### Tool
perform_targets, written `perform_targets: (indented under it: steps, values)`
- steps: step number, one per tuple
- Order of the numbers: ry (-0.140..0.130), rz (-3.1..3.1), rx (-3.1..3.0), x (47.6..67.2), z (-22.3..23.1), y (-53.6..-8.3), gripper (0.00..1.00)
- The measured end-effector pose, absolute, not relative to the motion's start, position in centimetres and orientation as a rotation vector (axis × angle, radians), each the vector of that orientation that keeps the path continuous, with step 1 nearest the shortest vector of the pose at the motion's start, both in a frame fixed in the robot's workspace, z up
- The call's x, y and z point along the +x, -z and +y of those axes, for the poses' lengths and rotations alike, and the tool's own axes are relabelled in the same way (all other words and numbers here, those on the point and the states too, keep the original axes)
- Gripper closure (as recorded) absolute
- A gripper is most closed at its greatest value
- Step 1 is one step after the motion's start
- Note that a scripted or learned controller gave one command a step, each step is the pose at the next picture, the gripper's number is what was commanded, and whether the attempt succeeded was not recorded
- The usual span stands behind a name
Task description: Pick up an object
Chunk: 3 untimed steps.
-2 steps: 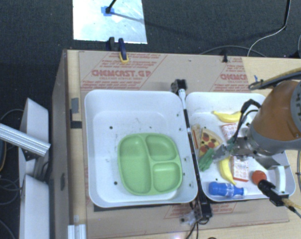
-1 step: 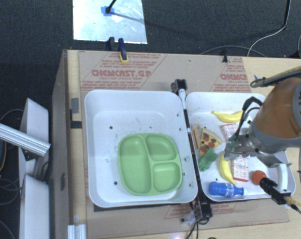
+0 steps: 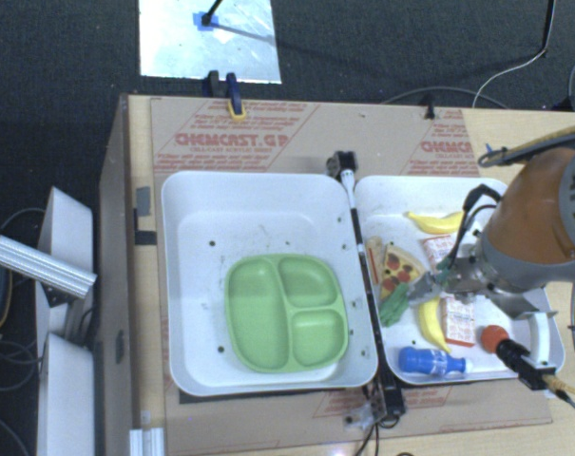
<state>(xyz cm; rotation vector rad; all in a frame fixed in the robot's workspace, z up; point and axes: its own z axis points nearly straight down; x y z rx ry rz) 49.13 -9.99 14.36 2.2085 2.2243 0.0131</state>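
The right bin [image 3: 392, 194] holds several toys. A yellow banana [image 3: 436, 221] lies at its back. A pizza slice [image 3: 397, 268] lies by the left wall, with a green piece [image 3: 395, 305] just in front of it. A second yellow banana [image 3: 431, 323] lies beside a red-and-white packet [image 3: 459, 324], and a blue bottle [image 3: 431, 362] rests on its side at the front. My gripper [image 3: 428, 289] reaches in from the right and hangs low over the middle of this bin, between the pizza slice and the second banana. Nothing shows held in it.
In the left bin [image 3: 187, 255] lies a green divided plate [image 3: 287, 312]. Another red-and-white packet [image 3: 439, 249] sits behind my gripper, and a small red-orange thing [image 3: 493, 335] lies at the front right. The grey and orange arm [image 3: 539, 226] covers the right bin's right side.
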Motion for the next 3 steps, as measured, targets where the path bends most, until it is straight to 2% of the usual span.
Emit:
perform_targets:
  steps: [1,2,3]
  values:
    - [-0.007,2.216,2.213,48.9,-11.3,-8.7,0.0]
    - [-0.01,2.213,2.209,49.1,-11.5,-9.9,1.0]
    - [-0.005,2.225,2.216,54.5,-3.8,-18.5,1.0]
